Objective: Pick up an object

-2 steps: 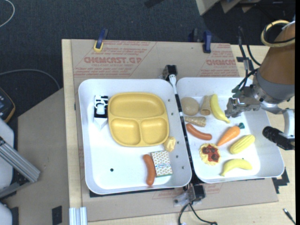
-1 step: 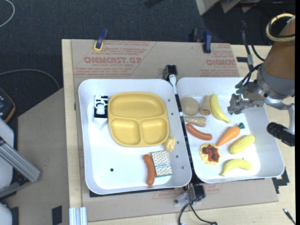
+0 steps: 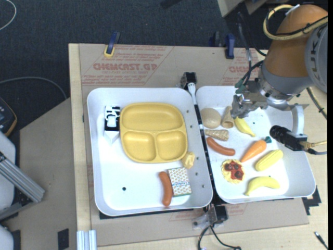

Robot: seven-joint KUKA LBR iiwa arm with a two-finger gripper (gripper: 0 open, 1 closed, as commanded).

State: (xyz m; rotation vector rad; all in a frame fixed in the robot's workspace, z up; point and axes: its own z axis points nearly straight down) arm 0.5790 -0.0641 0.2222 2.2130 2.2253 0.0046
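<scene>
Far off to the left of the gripper sits the left bin (image 3: pixel 104 165). It has a black and white thing (image 3: pixel 111 119), then a big yellow plate (image 3: pixel 153 132) with three parts. Below the plate lie a red sausage (image 3: pixel 166 188) and a little box (image 3: pixel 179 181). Closer to the gripper, in the right bin (image 3: pixel 296 173), are a round tan lump (image 3: pixel 210 117), a cone (image 3: pixel 217 134) and a hot dog (image 3: pixel 220 147), all just to its left. A pizza piece (image 3: pixel 233 171) lies lower down. The gripper (image 3: pixel 242 107) points down into the top part of the right bin. I cannot tell if it is spread or pressed together, and I see nothing held in it. A small banana (image 3: pixel 244 125) lies just under it, very close, but I cannot tell if they touch. To the gripper's lower right are a carrot (image 3: pixel 253 150), a big banana (image 3: pixel 263 184) and a corn (image 3: pixel 269 159). The arm (image 3: pixel 291 51) comes in from the top right and bends down, its fat orange part high above the bin.
</scene>
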